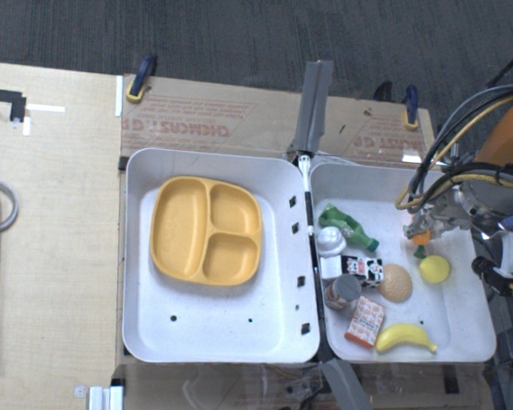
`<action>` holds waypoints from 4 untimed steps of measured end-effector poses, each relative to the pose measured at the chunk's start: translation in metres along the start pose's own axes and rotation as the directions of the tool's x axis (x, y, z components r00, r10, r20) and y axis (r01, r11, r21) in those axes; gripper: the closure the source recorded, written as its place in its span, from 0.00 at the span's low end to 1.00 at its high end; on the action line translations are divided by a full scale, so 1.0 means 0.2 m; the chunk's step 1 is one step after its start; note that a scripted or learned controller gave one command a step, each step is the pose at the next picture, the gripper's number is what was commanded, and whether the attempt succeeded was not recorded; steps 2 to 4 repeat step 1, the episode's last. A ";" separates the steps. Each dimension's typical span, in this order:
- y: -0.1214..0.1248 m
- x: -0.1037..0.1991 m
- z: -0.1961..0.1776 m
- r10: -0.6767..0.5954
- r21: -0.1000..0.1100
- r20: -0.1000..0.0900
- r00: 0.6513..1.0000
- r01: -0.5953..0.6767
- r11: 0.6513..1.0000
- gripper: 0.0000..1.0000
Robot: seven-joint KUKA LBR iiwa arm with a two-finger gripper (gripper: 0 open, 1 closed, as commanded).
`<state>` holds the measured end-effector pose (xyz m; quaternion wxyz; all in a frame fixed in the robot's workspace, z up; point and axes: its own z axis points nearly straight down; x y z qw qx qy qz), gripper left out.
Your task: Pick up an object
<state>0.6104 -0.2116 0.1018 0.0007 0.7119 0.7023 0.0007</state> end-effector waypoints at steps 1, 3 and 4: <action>-0.14 0.28 -0.47 -0.185 0.003 0.001 0.983 0.185 0.983 1.00; -0.14 0.28 -0.47 -0.185 0.003 0.001 0.983 0.185 0.983 1.00; -0.14 0.28 -0.47 -0.185 0.003 0.001 0.983 0.185 0.983 1.00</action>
